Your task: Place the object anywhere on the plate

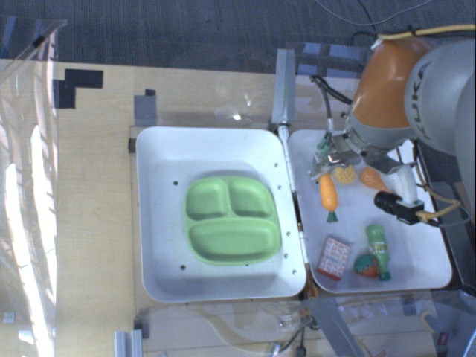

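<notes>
Orange carrot (327, 192) by the right bin's (439, 274) left edge needs the gripper (328, 161), its grip unreadable to us, centred across it before lifting.

Wooden bench (89, 222) under 2 white bins (160, 274).

A robot arm (439, 88) with a smooth, rounded grey casing and a broad, glossy orange band above the wrist. Dark letters run along the grey shell beside the band. Thin black cables loop around the metal wrist, and a yellow cable trails off nearby.
</notes>
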You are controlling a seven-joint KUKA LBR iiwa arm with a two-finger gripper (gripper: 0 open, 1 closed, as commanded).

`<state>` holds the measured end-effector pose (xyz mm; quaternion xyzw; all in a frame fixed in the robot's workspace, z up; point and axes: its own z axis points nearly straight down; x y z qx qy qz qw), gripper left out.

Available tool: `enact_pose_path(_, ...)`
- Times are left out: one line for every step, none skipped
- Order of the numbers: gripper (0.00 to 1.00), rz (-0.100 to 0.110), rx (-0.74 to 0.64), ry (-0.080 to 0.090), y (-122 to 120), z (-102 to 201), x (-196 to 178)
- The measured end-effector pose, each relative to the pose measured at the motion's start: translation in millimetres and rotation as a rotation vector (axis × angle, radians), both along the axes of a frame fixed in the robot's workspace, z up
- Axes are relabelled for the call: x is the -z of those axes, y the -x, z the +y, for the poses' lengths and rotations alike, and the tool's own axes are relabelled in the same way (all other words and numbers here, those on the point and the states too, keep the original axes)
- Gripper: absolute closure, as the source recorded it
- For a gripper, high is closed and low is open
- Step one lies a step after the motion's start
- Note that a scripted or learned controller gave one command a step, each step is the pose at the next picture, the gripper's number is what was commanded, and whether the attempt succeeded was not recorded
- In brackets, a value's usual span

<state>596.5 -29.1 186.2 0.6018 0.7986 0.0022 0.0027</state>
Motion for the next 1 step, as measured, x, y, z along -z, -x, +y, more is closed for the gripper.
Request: enact_pose_path(1.00,0.002,-0.105,0.000,13.8,109.1,0.8)
